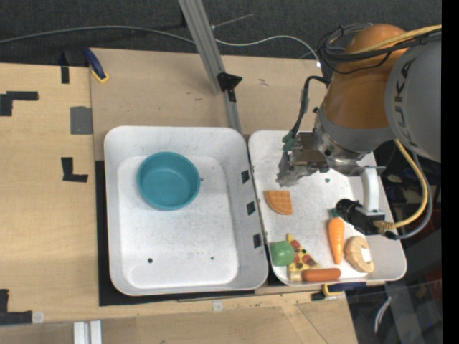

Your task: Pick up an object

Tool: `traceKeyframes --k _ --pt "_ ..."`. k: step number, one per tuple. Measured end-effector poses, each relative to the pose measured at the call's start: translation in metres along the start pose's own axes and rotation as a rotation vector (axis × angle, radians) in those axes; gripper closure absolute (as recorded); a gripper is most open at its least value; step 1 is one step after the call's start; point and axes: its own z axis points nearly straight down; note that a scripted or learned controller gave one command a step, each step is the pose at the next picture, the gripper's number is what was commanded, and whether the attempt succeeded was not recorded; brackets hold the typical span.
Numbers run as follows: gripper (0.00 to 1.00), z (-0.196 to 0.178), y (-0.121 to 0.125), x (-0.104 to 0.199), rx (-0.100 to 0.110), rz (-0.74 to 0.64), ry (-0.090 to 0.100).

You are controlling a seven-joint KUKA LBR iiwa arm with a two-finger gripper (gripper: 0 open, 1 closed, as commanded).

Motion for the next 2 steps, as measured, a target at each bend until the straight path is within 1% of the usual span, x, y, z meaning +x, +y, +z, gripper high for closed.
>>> traceKeyframes --k 1,2 --pt "1.0 0.022 0.004 0.048 0.002 0.0 0.0" --pt "1.0 0.036 0.008 0.094 0.001 0.0 -0.001"
